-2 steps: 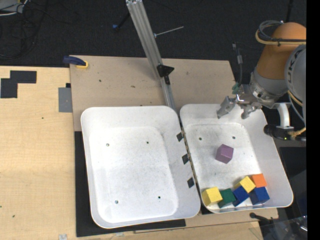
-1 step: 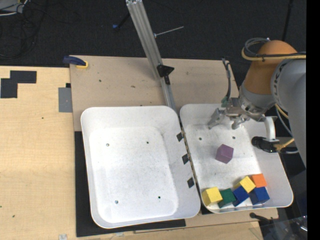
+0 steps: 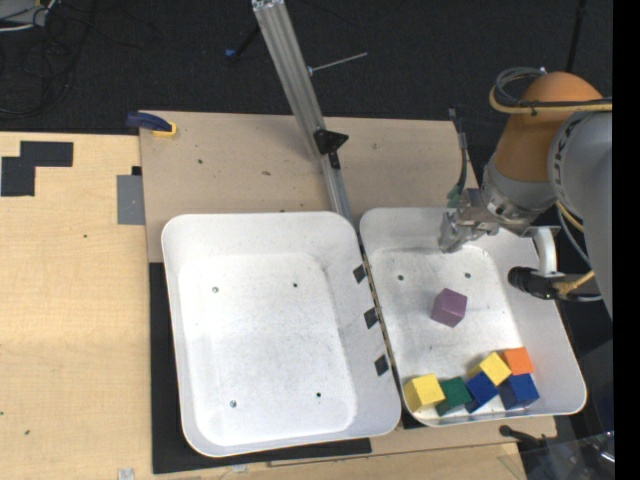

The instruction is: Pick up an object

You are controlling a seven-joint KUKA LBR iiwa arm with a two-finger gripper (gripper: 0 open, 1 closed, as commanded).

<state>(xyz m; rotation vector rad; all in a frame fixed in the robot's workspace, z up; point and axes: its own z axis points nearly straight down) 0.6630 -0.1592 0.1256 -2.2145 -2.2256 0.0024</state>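
Note:
A purple cube point(image 3: 449, 307) lies alone near the middle of the right bin point(image 3: 400, 236). Along that bin's front edge sits a cluster of blocks: a yellow one point(image 3: 424, 390), a green one point(image 3: 453, 395), a blue one point(image 3: 480, 391), a second yellow one point(image 3: 494, 368), an orange one point(image 3: 517, 359) and a dark blue one point(image 3: 519, 392). My gripper point(image 3: 456, 234) hangs over the bin's back part, up and slightly right of the purple cube and apart from it. Nothing shows between its fingers.
The left bin point(image 3: 262, 328) lies beside the right one, with black clips point(image 3: 371, 317) along their shared edge. A slanted aluminium bar point(image 3: 298, 88) rises behind the bins. The arm's orange band point(image 3: 530, 138) and grey body stand at the right.

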